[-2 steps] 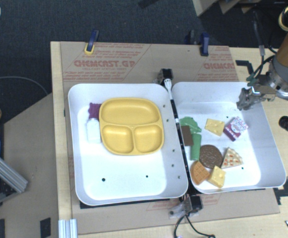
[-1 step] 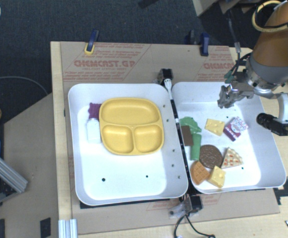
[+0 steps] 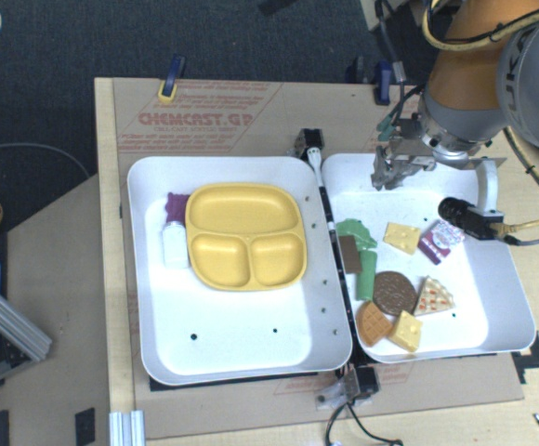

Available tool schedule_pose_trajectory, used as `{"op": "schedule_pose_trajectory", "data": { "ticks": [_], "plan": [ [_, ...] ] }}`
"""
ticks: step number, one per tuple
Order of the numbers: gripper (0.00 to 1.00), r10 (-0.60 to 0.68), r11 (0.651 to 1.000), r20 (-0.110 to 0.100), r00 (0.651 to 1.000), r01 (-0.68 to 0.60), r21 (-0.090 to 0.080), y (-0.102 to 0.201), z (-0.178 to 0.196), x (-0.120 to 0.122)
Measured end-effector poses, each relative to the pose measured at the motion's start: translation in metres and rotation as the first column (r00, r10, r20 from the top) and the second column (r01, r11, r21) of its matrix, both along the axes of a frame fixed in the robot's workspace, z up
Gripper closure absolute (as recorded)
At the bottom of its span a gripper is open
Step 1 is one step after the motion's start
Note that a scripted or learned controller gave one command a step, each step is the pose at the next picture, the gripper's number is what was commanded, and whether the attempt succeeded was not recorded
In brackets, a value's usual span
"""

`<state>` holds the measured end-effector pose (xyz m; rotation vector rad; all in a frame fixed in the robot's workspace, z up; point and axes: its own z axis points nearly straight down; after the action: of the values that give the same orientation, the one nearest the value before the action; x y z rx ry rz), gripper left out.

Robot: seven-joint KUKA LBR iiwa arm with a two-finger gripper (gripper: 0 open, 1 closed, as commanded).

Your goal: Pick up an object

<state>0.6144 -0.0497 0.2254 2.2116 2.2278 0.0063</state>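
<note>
Plywood bench carried two white bins; the left bin held a yellow divided tray. Over the right bin hovered the gripper, empty, fingers slightly apart. Approach step, probably: descend next toward the cheese wedge just below.

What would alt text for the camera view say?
A robot gripper hovers over the back of the right bin, which holds toy food including a cheese wedge and pizza slice. The left bin holds a yellow divided plate.
</note>
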Motion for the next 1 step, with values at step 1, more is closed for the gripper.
{"op": "schedule_pose_trajectory", "data": {
  "ticks": [1],
  "plan": [
    [1.0,-0.001,1.0,0.0,1.0,0.001,0.0,0.049,0.0097,0.0145]
  ]
}}
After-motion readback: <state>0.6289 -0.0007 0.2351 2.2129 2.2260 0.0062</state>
